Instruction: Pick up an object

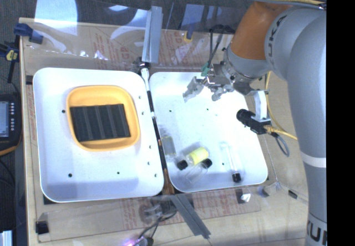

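Currently: gripper (204,88) over right bin (252,175) far end, nothing seen betw fingers.
Yr yellow vial (197,156) lies well toward near edge; long axis slants; finger spread: can't tell.

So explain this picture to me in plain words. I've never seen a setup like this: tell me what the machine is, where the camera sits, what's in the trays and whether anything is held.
The big grey and orange thing is a robot arm, reaching in from the right. At its end is a gripper, a two-fingered hand, hovering over the back of the right bin; nothing shows between its fingers. One camera above the bench looks down at a slant. The left bin holds an orange tray with a dark ribbed insert. Near the right bin's front lie a small yellow object with black ends and some clear tubes with black caps.
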Controlling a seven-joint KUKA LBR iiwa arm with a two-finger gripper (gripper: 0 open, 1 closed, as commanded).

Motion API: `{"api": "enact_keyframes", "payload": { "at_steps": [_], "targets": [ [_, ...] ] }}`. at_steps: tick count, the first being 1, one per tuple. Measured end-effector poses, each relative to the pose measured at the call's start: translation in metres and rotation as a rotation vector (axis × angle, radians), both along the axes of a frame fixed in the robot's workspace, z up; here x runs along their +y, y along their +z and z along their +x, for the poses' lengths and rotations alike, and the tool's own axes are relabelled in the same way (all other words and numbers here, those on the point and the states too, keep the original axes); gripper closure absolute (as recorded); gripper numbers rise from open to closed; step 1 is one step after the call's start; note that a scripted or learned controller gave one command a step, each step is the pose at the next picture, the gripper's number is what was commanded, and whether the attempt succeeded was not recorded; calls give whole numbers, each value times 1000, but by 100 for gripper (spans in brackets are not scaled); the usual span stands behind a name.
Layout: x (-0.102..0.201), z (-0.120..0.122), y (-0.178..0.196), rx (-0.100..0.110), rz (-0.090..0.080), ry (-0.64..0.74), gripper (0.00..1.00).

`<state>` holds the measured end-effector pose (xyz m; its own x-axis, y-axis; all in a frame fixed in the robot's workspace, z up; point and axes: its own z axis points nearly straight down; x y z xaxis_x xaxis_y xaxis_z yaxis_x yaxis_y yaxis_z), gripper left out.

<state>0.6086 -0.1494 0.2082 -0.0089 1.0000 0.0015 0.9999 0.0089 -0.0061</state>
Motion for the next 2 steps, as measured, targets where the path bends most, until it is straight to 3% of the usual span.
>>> {"api": "enact_keyframes", "payload": {
  "at_steps": [1,2],
  "targets": [
    [1,-82,-115,-8,-9,-20,0],
    [-14,-133,-117,-2,0,18,0]
  ]
}}
